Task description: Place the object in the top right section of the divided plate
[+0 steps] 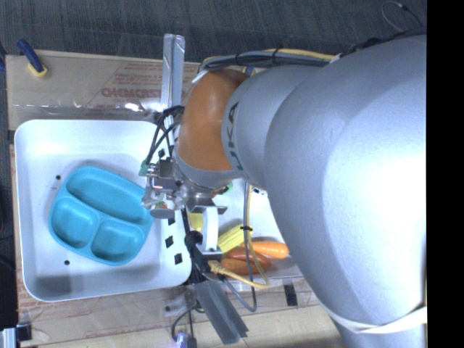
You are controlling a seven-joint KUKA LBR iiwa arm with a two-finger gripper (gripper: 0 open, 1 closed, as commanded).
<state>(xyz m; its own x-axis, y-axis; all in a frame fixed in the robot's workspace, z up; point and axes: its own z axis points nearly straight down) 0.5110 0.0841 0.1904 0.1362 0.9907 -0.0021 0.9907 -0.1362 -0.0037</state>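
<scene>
A blue divided plate point(100, 214) with three sections lies in the left white bin point(43, 151). My gripper point(161, 203) hangs at the plate's right edge, over the wall between the two bins; the wrist hides the fingertips. In the right bin, partly under the arm, lie an orange carrot-like piece point(267, 249), a yellow corn-like piece point(233, 237) and a brownish sausage-like piece point(238, 265).
The big grey arm point(333, 172) with its orange band point(206, 133) covers most of the right bin. Cardboard point(101, 82) lies behind the bins, with a blue-and-yellow clip point(30, 58) at its far left corner. Cables point(190, 245) trail below the wrist.
</scene>
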